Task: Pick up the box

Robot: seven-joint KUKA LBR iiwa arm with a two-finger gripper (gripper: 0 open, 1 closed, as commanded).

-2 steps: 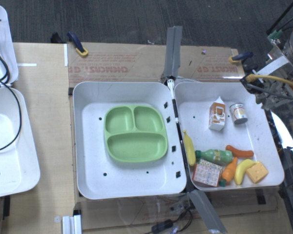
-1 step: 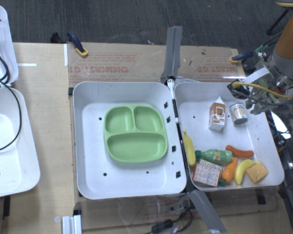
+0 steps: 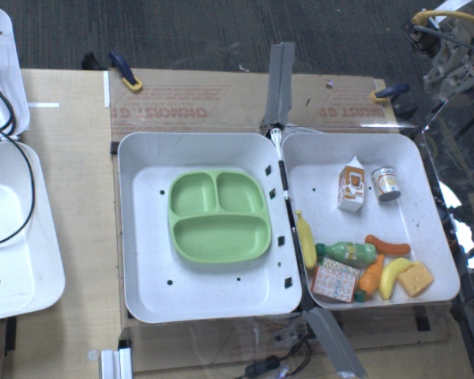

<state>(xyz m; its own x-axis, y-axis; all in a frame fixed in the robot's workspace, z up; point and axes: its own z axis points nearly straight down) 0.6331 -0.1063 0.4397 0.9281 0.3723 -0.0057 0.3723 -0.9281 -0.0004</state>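
Box [image 3: 336, 280] nearest, lying flat in the bin [image 3: 431, 181] right of the plate [image 3: 219, 215], touching the carrot [image 3: 370, 275], just below the bottle [image 3: 347, 252]. Not picked up yet; approach, grasp and lift all left to do. Carton [image 3: 351, 186] upright, also right of plate, might count as a box too. Hand [image 3: 449, 58] far up-right of plate, well apart from box, blurred among cables, cut off at the edge. Spread or pressed together: cannot tell.
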